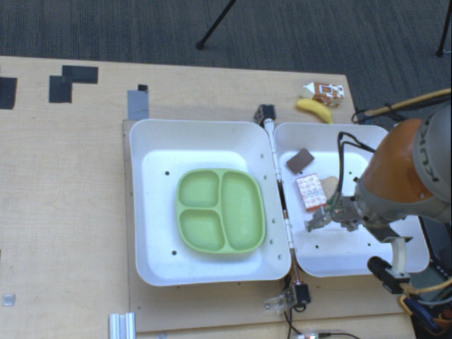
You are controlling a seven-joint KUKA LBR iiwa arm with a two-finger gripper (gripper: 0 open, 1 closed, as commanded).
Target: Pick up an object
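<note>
A small white packet with red print [309, 191] lies flat in the right bin [321, 258], toward that bin's left wall and about midway along it. Just beside it, on its right, sits a tan, rounded object [330, 186], partly hidden by the arm. Farther toward the bin's far edge lies a dark brown block [300, 160], apart from the packet. The hand [317, 222] is low inside the right bin, just nearer the front edge than the packet; whether it is apart or together cannot be told from this view, and nothing is seen between its tips. The grey arm with its orange band [395, 168] comes in over the bin's right side. The left bin [141, 189] holds a green divided plate [220, 211] with three compartments, lying at its middle. On the wooden surface [63, 189] beyond the right bin's far edge lie a banana [313, 109] and a small carton [326, 90].
</note>
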